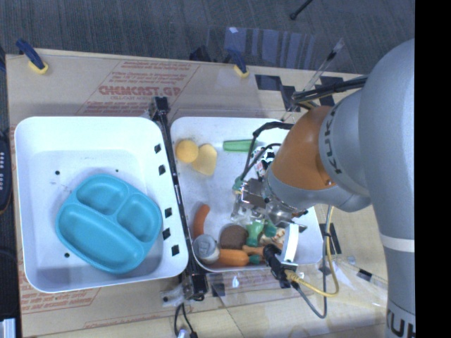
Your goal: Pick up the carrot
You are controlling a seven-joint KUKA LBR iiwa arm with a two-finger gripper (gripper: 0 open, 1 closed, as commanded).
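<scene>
The carrot (235, 257), an orange tapered piece, lies along the front wall of the right bin (211, 129). It sits between a grey can (206, 247) and the gripper (262, 232). The gripper is lowered into the bin's front right part, just right of the carrot and close above a small green piece (254, 229). The orange wrist (306, 153) and the grey arm cover much of the gripper from above, and the view does not show anything held in it.
A brown rounded item (231, 235) sits just behind the carrot, and an orange-red sausage-like piece (200, 219) lies by the left wall. Two yellow items (196, 155) and a green stick (237, 145) lie at the back. The left bin (42, 136) holds a blue divided tray (109, 220).
</scene>
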